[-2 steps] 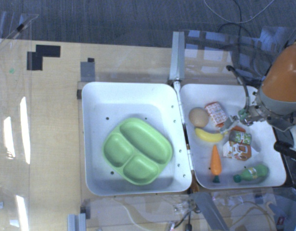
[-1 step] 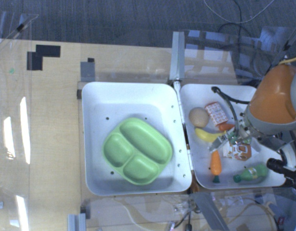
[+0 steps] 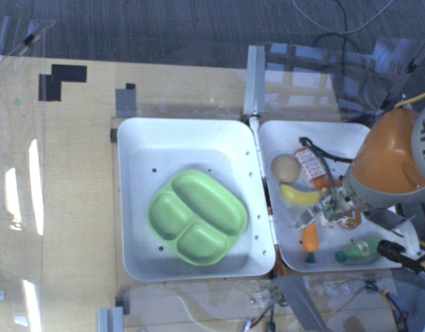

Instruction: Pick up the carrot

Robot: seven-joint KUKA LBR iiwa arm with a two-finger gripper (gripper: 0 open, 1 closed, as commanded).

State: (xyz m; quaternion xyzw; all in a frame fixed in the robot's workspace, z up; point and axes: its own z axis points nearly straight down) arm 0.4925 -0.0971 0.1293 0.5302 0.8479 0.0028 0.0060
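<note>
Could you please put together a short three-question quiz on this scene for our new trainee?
1. True or false: the carrot lies in the right bin.
2. What rests in the left bin? A) green divided plate B) banana C) green bottle
3. Which fruit lies just above the carrot in the picture?

Key: 1 true; 2 A; 3 the banana.

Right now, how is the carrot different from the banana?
The carrot is orange with a small green end; the banana is yellow. The carrot is straight and points toward the bin's near edge, while the banana is curved and lies crosswise. The carrot looks shorter than the banana. Both lie in the right bin, near the gripper.
</note>
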